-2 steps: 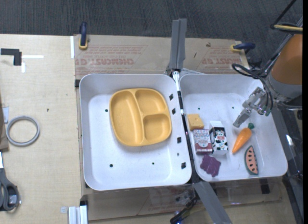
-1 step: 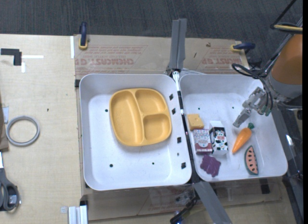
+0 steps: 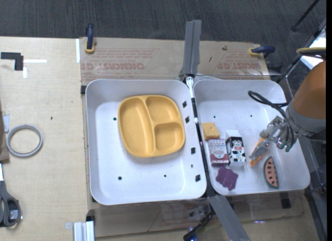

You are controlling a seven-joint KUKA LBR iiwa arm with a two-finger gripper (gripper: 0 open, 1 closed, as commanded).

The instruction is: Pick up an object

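Leftward bin [image 3: 98,146] with yellow plate [image 3: 151,126], rightward bin [image 3: 228,90] with cartons [image 3: 227,150]

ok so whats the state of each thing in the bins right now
yellow divided plate: upright in left bin
yellow block: flat in right bin
two small cartons: lying side by side
purple piece: flat
watermelon slice: flat, near front rim
gripper: low over right bin

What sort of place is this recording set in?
Probably a robotics lab bench set up for pick trials: two white bins clamped beside each other, toy food such as a watermelon slice, and a roll of tape nearby.
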